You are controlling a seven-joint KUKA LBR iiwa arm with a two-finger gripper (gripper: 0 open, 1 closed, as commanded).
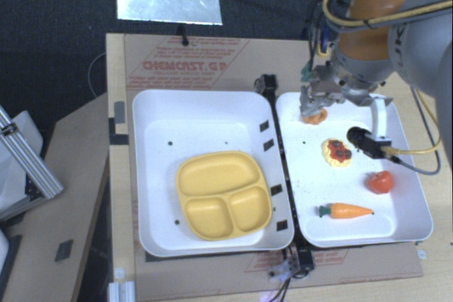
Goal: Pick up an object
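Here, low in the right white bin: fingers directly over a small orange-brown food piece, grip state unclear.

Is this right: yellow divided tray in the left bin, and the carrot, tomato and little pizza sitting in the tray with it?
Not quite. The camera view shows the yellow divided tray in the left bin, but the carrot, tomato and little pizza lie in the right bin, not in the tray.
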